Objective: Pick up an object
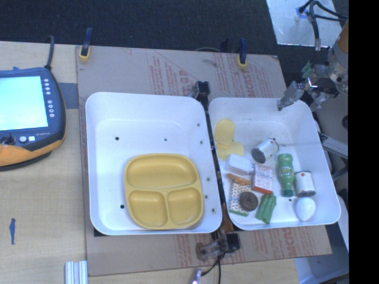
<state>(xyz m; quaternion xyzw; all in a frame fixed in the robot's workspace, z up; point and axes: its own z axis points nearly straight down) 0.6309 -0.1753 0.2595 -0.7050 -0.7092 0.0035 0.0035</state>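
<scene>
Fingers (291, 97) hover over the right bin's (331, 215) far rim.

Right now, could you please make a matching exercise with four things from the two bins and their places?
1. yellow three-compartment plastic tray
2. white egg-shaped object
3. green plastic bottle
4. pale yellow flat chips

a. right bin, near corner on the right
b. left bin
c. right bin, far left part
d. right bin, between the snack packet and the small can

Pairs: 1-b, 2-a, 3-d, 4-c

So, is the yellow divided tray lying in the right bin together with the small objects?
No, the yellow divided tray lies alone in the left bin, while the small objects sit in the right bin.
</scene>
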